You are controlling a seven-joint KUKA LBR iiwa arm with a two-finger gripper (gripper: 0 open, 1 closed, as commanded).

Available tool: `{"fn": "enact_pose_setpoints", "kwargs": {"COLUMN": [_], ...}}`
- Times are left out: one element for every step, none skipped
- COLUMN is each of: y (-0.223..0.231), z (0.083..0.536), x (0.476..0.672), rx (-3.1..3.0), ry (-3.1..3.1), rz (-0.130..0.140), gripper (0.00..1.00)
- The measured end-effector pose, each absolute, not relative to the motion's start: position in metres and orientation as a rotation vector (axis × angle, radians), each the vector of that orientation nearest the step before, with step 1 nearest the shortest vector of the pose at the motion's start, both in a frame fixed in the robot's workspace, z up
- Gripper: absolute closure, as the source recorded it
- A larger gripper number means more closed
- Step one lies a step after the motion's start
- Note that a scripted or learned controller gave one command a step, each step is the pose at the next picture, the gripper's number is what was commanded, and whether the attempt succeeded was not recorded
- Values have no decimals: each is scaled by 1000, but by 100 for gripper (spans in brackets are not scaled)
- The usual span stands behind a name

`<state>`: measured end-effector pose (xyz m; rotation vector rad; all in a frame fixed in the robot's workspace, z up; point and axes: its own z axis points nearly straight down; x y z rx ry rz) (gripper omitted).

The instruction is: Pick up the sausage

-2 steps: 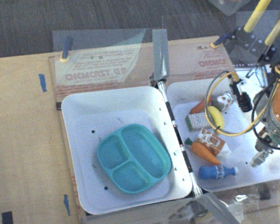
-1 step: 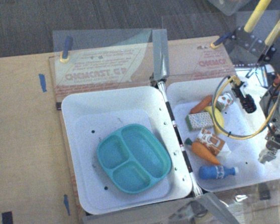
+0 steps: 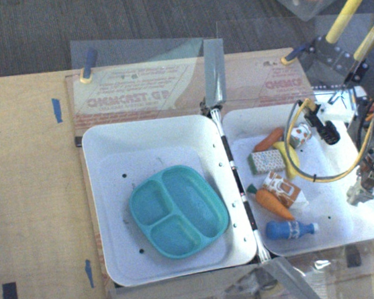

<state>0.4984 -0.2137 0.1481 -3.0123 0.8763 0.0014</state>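
Observation:
The sausage (image 3: 269, 139) is a reddish-brown link lying at a slant near the back of the right bin (image 3: 345, 224), just behind a speckled grey-green block (image 3: 267, 161). My gripper (image 3: 362, 191) hangs low over the right side of that bin, well to the right of the sausage and nearer the front. Nothing is seen in its grasp. A yellow cable (image 3: 312, 176) loops from the arm across the bin between the gripper and the sausage.
Also in the right bin are a yellow banana (image 3: 287, 158), a small carton (image 3: 284, 188), a carrot (image 3: 273, 202) and a blue bottle (image 3: 289, 229). A teal divided plate (image 3: 177, 211) lies in the left bin (image 3: 106, 155).

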Motion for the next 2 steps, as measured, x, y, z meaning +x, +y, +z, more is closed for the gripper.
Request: {"fn": "enact_pose_setpoints", "kwargs": {"y": [-220,-217], "z": [172,176], "x": [497,490], "rx": [-3027,-3122], "ry": [826,306], "rz": [-1,-1], "gripper": [100,100]}}
